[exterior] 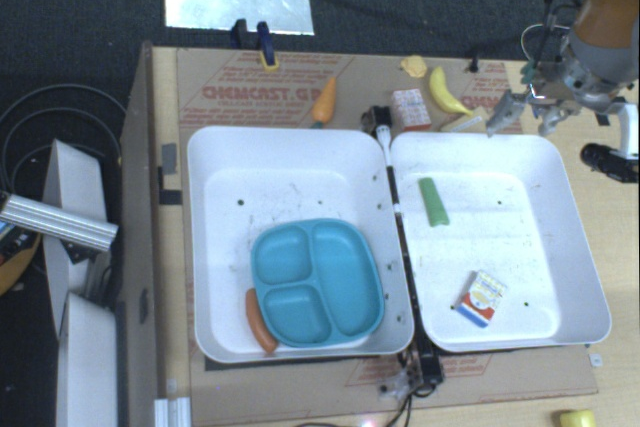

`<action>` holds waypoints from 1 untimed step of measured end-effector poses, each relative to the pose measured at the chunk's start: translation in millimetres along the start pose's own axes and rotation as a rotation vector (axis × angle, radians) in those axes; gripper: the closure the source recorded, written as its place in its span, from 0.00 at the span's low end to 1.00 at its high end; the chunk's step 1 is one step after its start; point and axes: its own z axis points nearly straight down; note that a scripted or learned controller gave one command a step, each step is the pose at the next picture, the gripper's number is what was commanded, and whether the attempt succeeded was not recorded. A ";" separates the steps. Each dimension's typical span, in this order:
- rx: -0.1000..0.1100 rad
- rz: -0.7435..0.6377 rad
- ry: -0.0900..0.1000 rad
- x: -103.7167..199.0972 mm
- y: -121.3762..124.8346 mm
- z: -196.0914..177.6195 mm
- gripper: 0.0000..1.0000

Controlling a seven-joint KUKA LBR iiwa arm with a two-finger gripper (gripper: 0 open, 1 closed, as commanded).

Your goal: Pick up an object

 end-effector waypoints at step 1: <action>0.004 -0.005 0.002 42.5 -0.3 54.9 0.00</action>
